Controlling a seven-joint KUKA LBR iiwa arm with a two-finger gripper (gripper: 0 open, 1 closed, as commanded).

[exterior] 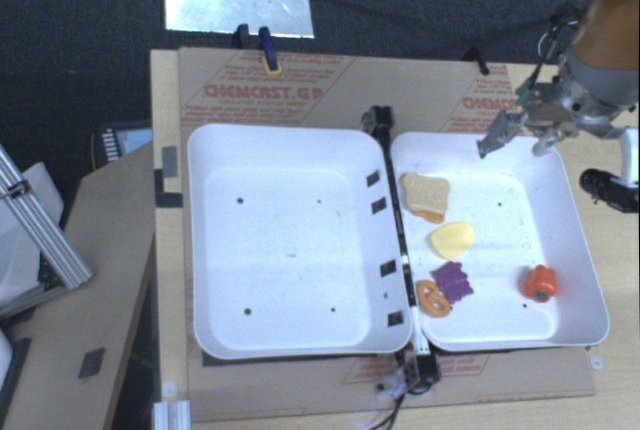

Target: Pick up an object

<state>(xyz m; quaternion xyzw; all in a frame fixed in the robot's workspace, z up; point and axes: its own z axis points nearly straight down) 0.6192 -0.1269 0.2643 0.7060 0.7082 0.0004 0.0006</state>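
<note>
your claw hangs spread open, gripping nothing, above the right bin's far edge, well apart from the bread slice against its left wall, so descending here risks closing on nothing.

One fixed camera looks down at a slant from above, far enough back to take in both bins on the surface, with the arm entering at right.
</note>
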